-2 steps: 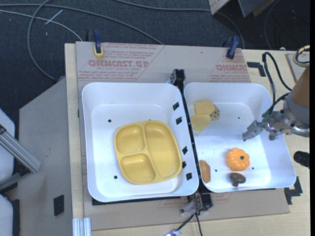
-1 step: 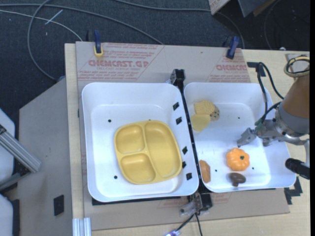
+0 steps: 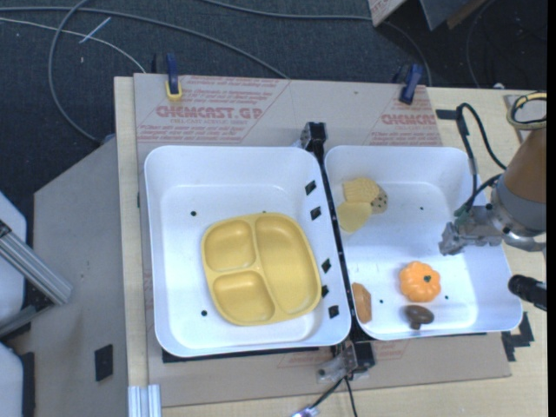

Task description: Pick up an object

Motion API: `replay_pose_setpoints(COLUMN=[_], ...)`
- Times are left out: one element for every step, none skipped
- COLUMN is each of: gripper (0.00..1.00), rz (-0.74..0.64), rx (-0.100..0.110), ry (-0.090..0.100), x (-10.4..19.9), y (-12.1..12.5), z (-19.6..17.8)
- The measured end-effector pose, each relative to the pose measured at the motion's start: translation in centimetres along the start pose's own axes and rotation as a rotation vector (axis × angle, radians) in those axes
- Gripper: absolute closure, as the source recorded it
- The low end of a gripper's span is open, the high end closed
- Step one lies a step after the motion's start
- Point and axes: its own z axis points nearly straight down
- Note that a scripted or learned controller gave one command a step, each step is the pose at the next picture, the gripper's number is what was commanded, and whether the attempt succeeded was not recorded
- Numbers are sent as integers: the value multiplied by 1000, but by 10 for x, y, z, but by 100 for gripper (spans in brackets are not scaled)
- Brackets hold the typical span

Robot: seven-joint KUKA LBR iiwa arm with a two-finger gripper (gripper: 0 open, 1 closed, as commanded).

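Two white bins [image 3: 165, 233], yellow tray [image 3: 259, 268], orange pumpkin [image 3: 420, 281], fingers [image 3: 453, 240] nearby

gripper [image 3: 453, 237] in R bin [image 3: 395, 159] | pumpkin [image 3: 420, 281] just below-left of fingers | tray [image 3: 259, 268] in L bin [image 3: 165, 233], far left

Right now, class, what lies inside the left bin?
The left bin holds one yellow three-compartment tray, its compartments bare. The bin floor under the tray is covered, so unseen.

The grey arm [image 3: 527, 200] reaches in from the right, orange band above the wrist, its pincer [image 3: 455, 238] held low and pointing leftward, nothing visible between its tips.
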Motion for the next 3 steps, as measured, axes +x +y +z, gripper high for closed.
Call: replay_pose_setpoints(gripper=[100, 100, 100], rz=[-1, -3, -2], rx=[-3, -6, -3], ry=[-3, -3, -2], x=[2, 12, 12], y=[3, 8, 9], z=[-43, -95, -118])
